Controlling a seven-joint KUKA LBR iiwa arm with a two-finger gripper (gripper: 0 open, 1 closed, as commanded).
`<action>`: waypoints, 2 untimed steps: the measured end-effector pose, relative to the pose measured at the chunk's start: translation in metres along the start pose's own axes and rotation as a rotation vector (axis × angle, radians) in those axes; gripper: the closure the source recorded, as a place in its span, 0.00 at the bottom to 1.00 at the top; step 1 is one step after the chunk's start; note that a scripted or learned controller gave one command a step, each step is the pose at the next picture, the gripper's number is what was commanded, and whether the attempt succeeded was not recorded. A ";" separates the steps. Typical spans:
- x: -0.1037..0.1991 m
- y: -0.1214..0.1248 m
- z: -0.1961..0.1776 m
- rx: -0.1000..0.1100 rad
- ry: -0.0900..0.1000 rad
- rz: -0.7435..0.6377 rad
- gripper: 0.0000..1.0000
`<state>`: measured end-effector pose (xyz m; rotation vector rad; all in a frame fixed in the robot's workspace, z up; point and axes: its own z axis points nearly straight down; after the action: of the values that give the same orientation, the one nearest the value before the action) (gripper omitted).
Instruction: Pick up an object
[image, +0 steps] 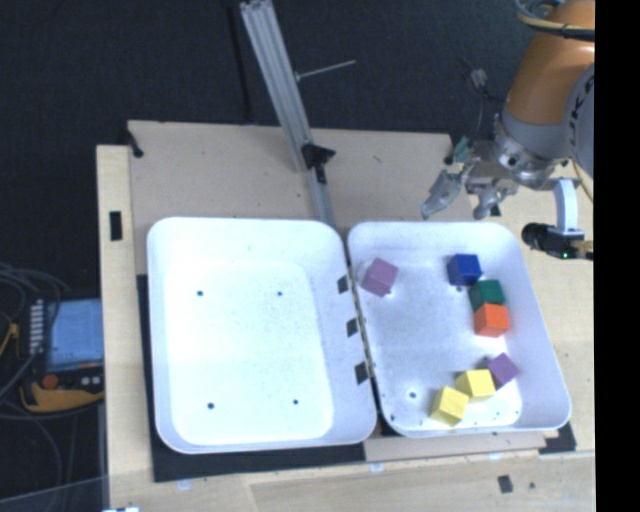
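A pale wooden bench (120, 330) stands on a dark, near-black floor (120, 60). A tan board (220, 170) lies across its top. At twelve o'clock a slanted metal rail (285, 100) runs down toward the middle. At eight o'clock, off the bench, sits a blue box (75, 335) among tangled cables (30, 420). Light is even and flat.
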<state>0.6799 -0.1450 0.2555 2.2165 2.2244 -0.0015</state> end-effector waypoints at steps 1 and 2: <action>0.000 0.000 0.000 0.001 -0.001 -0.002 0.00; -0.001 -0.011 0.053 0.004 0.000 0.003 0.00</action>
<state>0.6689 -0.1462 0.2022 2.2227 2.2229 -0.0060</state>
